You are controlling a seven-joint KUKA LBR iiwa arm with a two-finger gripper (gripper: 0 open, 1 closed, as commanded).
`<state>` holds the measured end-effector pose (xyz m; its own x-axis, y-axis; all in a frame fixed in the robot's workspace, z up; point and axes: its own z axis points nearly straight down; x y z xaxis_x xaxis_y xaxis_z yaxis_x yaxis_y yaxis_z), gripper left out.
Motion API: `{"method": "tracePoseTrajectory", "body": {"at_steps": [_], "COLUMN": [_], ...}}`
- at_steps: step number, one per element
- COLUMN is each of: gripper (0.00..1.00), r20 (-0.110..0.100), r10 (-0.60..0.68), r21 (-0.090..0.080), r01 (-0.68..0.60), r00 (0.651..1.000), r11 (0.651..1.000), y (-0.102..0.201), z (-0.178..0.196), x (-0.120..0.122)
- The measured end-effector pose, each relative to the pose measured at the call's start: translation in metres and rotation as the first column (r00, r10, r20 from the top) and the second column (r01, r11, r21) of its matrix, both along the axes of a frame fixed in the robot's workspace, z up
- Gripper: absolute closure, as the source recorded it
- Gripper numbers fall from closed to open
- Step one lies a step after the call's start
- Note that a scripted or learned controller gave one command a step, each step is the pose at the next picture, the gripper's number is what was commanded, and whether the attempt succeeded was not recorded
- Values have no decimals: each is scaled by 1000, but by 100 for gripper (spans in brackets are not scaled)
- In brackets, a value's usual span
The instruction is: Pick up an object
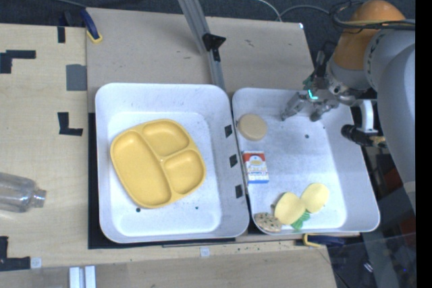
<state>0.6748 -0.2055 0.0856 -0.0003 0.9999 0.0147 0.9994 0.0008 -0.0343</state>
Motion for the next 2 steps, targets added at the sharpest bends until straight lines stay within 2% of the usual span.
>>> {"method": "tracePoseTrajectory", "body": {"at_steps": [1,2], "gripper": [100,0], "r20": [-2,-3], "r10": [0,1], "r21": [-3,-1], "r01": [0,-1], "r00": [1000,1000], "r11": [1000,1000], "y": [-1,0], "z": [10,9], "x": [0,0]}}
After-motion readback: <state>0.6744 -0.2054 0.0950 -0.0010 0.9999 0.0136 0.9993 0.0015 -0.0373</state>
